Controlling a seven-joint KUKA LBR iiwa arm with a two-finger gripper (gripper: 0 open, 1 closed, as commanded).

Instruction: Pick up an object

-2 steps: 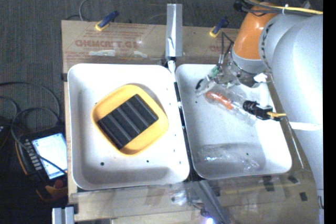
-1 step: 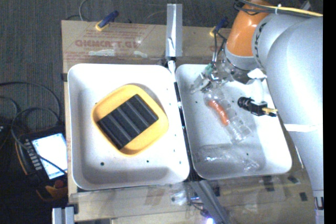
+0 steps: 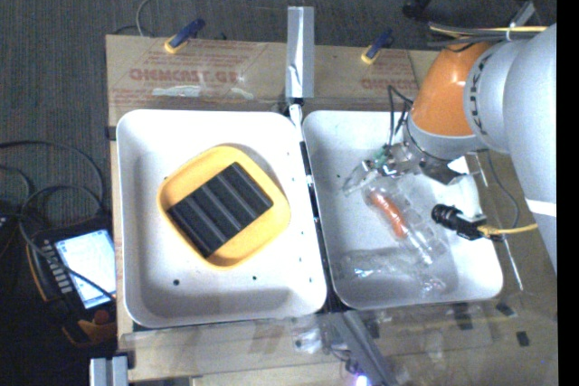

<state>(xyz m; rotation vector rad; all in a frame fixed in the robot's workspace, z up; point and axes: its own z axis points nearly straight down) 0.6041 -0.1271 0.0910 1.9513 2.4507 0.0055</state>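
The arm (image 3: 507, 104) is reaching in over the right bin (image 3: 470, 280), while the left bin (image 3: 145, 285) is holding a yellow tray with a black ribbed insert (image 3: 224, 205). In the right bin a clear tube with an orange core (image 3: 391, 214) is lying just below the gripper (image 3: 384, 163), with crumpled clear plastic (image 3: 389, 268) nearer the front — whether the gripper is clenched or released, I cannot tell. The tube is likely slick and round, so it risks rolling or squirting aside under an off-centre pinch.
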